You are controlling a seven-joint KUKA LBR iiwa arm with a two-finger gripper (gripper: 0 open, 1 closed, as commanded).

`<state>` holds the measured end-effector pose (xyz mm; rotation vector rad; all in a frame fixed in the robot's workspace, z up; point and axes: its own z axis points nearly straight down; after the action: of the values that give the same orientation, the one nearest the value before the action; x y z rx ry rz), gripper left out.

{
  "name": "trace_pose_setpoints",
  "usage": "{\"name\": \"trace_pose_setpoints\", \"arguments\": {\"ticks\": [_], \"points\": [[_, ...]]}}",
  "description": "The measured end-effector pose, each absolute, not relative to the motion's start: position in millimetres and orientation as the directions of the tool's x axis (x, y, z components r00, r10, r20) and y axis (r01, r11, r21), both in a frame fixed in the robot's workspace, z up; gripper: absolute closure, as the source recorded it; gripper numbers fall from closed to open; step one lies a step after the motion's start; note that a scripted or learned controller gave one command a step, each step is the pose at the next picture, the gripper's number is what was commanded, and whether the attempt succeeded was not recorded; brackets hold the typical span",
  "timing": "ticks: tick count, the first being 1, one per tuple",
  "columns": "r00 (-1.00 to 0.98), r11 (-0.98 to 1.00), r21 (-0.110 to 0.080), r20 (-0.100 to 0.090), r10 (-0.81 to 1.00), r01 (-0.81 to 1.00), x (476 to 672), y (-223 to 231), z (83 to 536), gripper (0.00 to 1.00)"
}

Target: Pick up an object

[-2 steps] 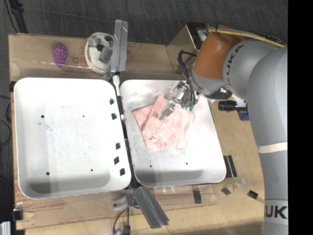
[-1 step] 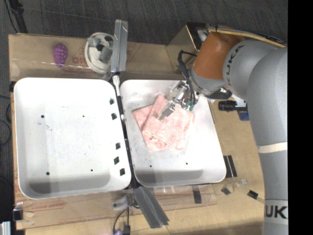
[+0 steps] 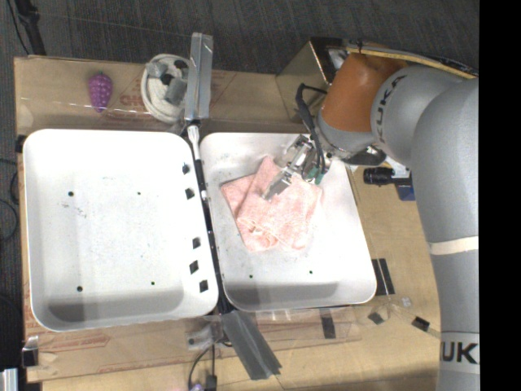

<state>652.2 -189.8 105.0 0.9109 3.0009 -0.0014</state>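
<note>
the grey arm [image 3: 444,177] bulks largest and closest, rising along the right side with its orange band [image 3: 354,92] above the wrist; near its lower end the white letters "uk" can be read, the rest cut off. taking the right bin [image 3: 342,279] as the landmark: the gripper [image 3: 295,169] sits over the bin's upper middle, down at the pink cloth [image 3: 273,206]. whether its fingers are spread or pressed together cannot be told from here, and no cloth can be seen caught between them.

the pink cloth lies crumpled on the floor of the right bin, a little above the bin's centre. its long axis runs at a slant, from the bin's upper right toward its lower left, with a peaked fold pointing up toward the gripper, which touches or nearly touches that upper edge.

the left bin [image 3: 49,218] lies directly beside the right bin, sharing a dark divider strip. beyond the right bin's upper left corner, on the cardboard bench top, stands a white coil-like item [image 3: 163,84], and further left of it a small purple object [image 3: 100,90]. faint reddish printing on the cardboard there is too blurred to read.
</note>
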Motion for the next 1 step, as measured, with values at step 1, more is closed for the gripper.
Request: {"name": "trace_pose_setpoints", "arguments": {"ticks": [1], "points": [[-0.831,0.831,0.001,-0.005,0.556,0.556,652.2,-189.8,105.0,0.0]]}}
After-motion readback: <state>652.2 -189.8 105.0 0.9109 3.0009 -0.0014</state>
